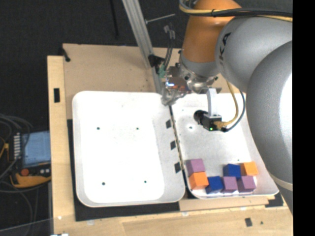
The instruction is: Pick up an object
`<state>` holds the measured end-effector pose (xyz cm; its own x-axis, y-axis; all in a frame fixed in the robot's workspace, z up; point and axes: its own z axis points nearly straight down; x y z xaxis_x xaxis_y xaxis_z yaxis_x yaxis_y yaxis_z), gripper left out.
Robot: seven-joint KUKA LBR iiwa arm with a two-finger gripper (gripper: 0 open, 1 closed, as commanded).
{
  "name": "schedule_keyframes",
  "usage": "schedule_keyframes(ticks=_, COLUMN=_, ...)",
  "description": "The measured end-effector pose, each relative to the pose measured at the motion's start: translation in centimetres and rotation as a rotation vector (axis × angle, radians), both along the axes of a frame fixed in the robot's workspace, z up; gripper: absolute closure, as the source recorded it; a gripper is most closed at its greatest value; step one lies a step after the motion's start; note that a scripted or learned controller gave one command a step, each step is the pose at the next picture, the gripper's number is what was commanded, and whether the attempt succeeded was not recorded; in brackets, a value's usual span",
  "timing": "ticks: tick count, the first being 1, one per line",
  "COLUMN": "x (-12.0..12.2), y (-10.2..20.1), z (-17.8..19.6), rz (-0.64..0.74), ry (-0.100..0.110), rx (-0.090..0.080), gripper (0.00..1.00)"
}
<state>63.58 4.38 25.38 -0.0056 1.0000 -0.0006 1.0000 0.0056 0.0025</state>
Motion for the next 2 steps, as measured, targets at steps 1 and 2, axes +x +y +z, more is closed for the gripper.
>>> schedule_keyframes(ticks=1, x=3.09, y=3.71, z=-1.94, rz=-0.001, ry=0.0, rx=-0.001, gripper=1.0)
schedule_keyframes(ticks=2, x=2.98, y=3.52, z=-1.83, rz=0.0, ry=0.002, rx=-0.002, gripper=0.0)
